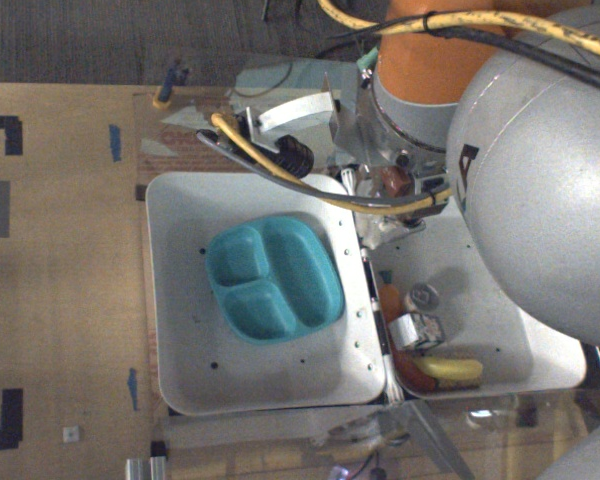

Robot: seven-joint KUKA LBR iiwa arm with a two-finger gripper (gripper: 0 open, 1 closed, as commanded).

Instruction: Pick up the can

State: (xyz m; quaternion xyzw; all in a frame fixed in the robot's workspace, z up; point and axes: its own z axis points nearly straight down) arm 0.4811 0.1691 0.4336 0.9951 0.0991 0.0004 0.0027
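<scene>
Nearest the lens we note the arm (540, 198): a broad grey shell filling the right side, with the orange band (450, 28) at the top and yellow cable (280, 173) looping off it over the upper rim of the left bin.

The can (412, 328) lies on its side in the right bin (500, 353), close to that bin's left wall, its silvery body tilted. Just above it sits a small round grey lid-like object (422, 295). Just below it we see a yellow banana-shaped item (450, 370) lying across a reddish object (412, 368) at the bin's lower left corner. An orange piece (390, 303) rests against the left wall beside the can.

The end effector (385, 223) hangs over the divide between the two bins, above the can and apart from it. Cabling and the wrist housing cover it, so we cannot tell its state or whether it has hold of anything.

The left bin (180, 268) holds a teal divided tray (275, 278), three compartments, set near its centre and turned at a slant.

Both bins rest on a tan surface (60, 298) carrying black corner marks (5, 133) and blue tape strips (115, 143).
</scene>
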